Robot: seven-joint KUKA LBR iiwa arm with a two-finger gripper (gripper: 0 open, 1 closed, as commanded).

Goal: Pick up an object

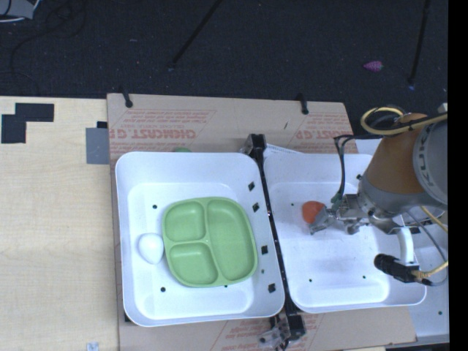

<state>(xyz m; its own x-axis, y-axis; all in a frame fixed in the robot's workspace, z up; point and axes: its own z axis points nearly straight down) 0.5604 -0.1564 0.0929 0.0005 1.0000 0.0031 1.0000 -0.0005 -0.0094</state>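
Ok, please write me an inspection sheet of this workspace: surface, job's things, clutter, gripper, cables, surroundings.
Surface: two white bins, left bin and right bin, on cardboard sheet over a pale wooden bench.
Job's things: small red-orange object in the right bin; green divided tray and white egg-shaped object in the left bin.
Clutter: nothing seen.
Gripper: gripper low in the right bin, beside the red-orange object; finger state unclear.
Cables: yellow and black cables on the arm; more on the floor.
Surroundings: dark carpet, small purple item.

Glossy white plastic bins, matt green plastic tray, pale wood bench.
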